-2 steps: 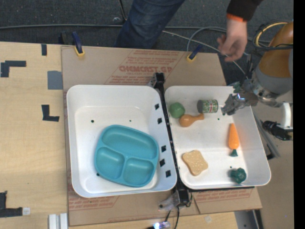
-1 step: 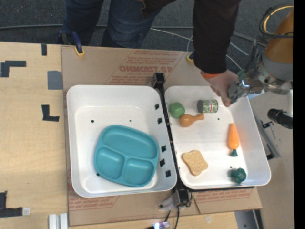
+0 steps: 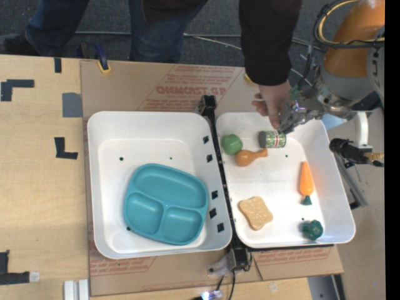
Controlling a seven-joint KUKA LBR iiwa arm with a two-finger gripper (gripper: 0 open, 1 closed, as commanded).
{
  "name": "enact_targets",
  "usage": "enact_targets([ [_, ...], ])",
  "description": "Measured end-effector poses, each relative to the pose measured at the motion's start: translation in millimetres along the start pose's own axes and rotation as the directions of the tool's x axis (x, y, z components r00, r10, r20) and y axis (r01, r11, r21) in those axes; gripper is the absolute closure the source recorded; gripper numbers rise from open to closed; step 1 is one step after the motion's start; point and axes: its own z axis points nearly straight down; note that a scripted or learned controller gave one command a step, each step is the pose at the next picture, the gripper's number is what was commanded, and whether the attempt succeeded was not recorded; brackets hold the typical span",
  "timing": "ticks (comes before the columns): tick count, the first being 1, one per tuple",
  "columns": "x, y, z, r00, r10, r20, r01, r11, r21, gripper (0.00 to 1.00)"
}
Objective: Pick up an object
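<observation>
The right bin point(image 3: 331, 186) holds a small green-and-red can point(image 3: 273, 140) lying on its side at the back. With it are a green ball point(image 3: 232, 144), an orange gourd-shaped toy point(image 3: 248, 157), a carrot point(image 3: 305, 180), a slice of toast point(image 3: 255, 212) and a dark teal object point(image 3: 312, 229). My gripper point(image 3: 289, 120) hangs over the bin's back right part, just above and right of the can. A person's hand point(image 3: 270, 104) crowds it on the left.
The left bin point(image 3: 106, 142) bears a teal divided plate point(image 3: 165, 203). A person in dark clothes leans over the bench's far edge, arm reaching down to the right bin. The arm's grey body and orange band point(image 3: 356, 24) stand at the upper right.
</observation>
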Motion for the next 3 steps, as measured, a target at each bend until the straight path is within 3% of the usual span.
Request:
enact_targets([
  [2,91.3,1.0,13.0,1.0,-0.002,-0.002,0.002,1.0,0.008,1.0],
  [3,152.5,-9.1,22.5,1.0,-0.003,-0.002,0.003,1.0,0.009,1.0],
])
